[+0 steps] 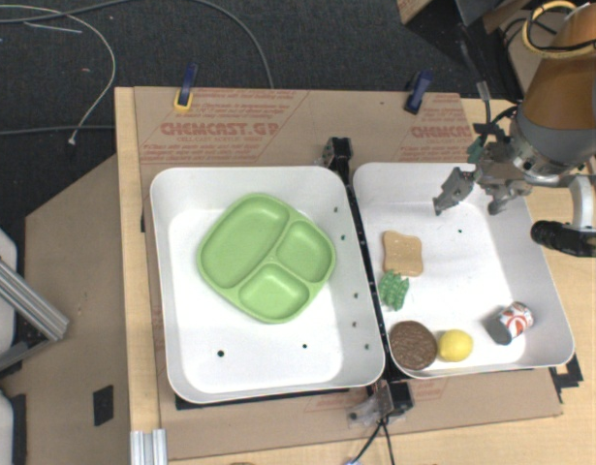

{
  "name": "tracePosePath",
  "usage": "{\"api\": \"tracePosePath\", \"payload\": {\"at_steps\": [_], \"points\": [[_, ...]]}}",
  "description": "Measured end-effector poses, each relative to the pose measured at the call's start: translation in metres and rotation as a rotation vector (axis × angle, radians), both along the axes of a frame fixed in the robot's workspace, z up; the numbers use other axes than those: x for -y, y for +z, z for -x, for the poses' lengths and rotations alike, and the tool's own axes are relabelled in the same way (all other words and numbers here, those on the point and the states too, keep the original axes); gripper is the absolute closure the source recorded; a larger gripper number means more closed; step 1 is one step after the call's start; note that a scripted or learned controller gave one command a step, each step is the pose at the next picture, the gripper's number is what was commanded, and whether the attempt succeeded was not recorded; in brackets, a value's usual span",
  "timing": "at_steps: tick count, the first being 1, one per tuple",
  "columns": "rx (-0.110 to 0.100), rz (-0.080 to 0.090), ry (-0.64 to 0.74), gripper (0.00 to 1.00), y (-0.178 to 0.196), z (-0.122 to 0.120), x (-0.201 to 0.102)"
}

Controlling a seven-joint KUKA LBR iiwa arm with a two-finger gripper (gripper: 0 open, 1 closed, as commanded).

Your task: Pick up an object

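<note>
Tan and stiff-looking, the bread slice [402, 253] lies flat in the right bin [540, 289], just below-left of my claw [477, 190]; I judge it light, best pinched across its narrow sides; the claw hovers spread open, holding nothing.

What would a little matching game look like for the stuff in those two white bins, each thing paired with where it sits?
Things:
1. green divided plate
2. yellow ball
3. tan bread slice
4. tool

Places:
A. near front edge of the right bin, beside the brown round cookie
B. over the right bin's far end
C. middle of the left bin
D. right bin's left side, just above the green leafy piece

Pairs: 1-C, 2-A, 3-D, 4-B
</note>
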State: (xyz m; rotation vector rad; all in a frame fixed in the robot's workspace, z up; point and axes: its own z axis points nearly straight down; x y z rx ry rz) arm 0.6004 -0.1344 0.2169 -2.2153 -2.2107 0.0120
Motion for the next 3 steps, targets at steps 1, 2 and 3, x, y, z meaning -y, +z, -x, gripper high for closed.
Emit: {"api": "tracePosePath", "payload": {"at_steps": [1, 2, 3], "points": [[0.013, 0.002, 0.003, 0.00, 0.007, -0.003, 0.000], [0.010, 0.002, 0.003, 0.00, -0.045, -0.013, 0.001], [0.009, 0.001, 0.002, 0.00, -0.096, -0.013, 0.010]]}}
